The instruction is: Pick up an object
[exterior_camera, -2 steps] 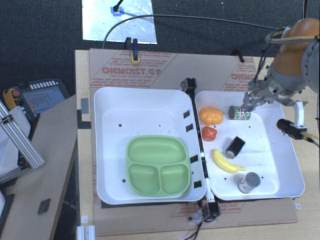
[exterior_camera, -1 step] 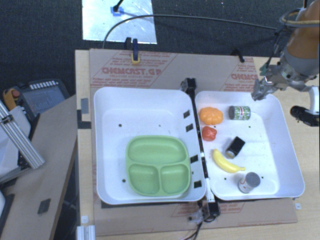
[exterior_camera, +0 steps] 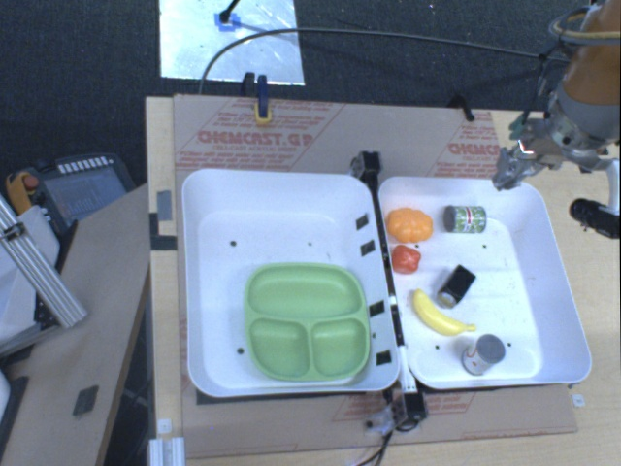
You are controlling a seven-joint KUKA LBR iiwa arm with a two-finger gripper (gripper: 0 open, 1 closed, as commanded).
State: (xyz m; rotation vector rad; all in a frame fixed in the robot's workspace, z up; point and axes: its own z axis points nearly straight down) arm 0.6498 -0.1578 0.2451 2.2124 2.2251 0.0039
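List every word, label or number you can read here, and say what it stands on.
"CHEMCAST G P", mirrored red print on the cardboard sheet under the bins; repeats of it elsewhere are only partly legible.
Label on the small can: too small to read.
Tablet screen at left: blurred, unreadable.

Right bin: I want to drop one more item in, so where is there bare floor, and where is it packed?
Bare floor lies along the right bin's right side, past the lying can and black block. The left strip is crowded: orange, red piece, banana, grey cup. In the left bin, floor above the green tray is bare.
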